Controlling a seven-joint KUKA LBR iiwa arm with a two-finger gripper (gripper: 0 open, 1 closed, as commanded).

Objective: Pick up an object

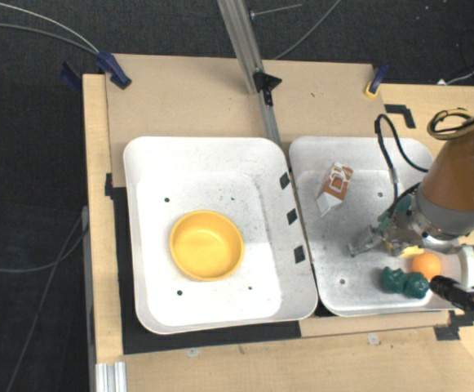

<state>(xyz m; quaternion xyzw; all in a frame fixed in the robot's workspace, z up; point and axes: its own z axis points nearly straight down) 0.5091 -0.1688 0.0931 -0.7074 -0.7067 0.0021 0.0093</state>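
The fingers (356,249) stand apart, as far as the camera view shows, one grey tip reaching left over the floor of the right bin (344,288) and the other higher, nearer the wrist; nothing lies between them. The gripper (369,235) sits low over the right half of that bin, below the arm's grey wrist and orange band (457,178), with a black cable (386,149) looping up behind it.

Three things lie in the right bin. A small orange and white carton (334,186) is in the upper middle, tilted, well apart from the gripper. An orange ball (425,264) lies just right of and below the gripper, near the wrist. A green toy (404,282) sits by the bin's lower edge, touching or nearly touching the ball; its shape is too small to tell.

In the left bin (151,305), a yellow bowl (206,245) stands upright, a little left of the middle.

The bins rest on a brown bench (188,96). A metal pole (241,31) slants down from the top to the gap between the bins. A blue clamp (114,70) grips the bench's upper left corner.
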